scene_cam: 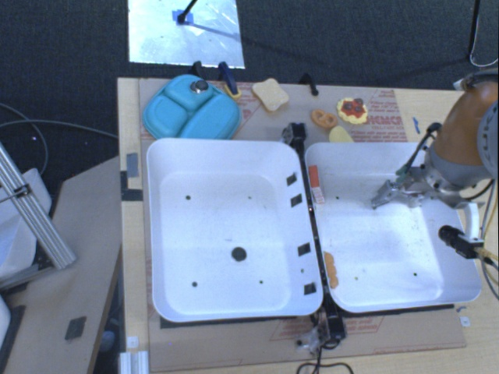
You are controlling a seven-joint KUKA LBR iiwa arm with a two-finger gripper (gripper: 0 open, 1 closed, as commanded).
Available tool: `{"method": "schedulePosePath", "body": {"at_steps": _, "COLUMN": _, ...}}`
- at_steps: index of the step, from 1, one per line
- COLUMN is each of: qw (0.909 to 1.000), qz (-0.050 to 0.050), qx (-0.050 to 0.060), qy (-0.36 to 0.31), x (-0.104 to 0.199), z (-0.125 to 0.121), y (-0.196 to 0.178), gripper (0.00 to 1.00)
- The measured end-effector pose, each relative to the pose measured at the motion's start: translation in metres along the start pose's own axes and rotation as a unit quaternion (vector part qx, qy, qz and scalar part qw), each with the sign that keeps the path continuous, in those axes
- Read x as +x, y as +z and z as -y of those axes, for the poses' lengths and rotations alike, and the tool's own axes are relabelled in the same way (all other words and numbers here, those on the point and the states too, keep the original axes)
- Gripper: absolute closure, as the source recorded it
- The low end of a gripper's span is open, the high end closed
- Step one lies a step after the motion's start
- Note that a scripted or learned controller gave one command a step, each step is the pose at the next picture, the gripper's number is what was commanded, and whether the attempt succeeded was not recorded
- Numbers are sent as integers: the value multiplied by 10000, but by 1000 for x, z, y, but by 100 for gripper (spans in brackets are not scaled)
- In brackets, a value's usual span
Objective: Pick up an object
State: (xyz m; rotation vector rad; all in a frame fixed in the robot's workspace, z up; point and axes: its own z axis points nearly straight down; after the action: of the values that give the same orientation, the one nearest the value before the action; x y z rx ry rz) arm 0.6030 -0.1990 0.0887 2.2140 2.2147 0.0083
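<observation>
The left bin (168, 170) lies just beside the right bin (343, 283), rims touching. Behind the left bin sits a divided plate (192, 109). In the right bin's left edge lie a marker (315, 185) and, nearer, a small snack piece (330, 270).

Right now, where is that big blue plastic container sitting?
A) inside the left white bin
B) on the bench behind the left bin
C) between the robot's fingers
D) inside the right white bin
B: the blue container lies on the bench just beyond the far rim of the left bin, well away from the gripper.
</observation>
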Motion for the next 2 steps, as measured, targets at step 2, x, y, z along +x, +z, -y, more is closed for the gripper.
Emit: {"method": "schedulePosePath", "body": {"at_steps": 2, "qw": 10000, "qz": -24, "qx": 76, "qy": 9, "x": -3, "z": 11, "y": -34, "gripper": 0}}
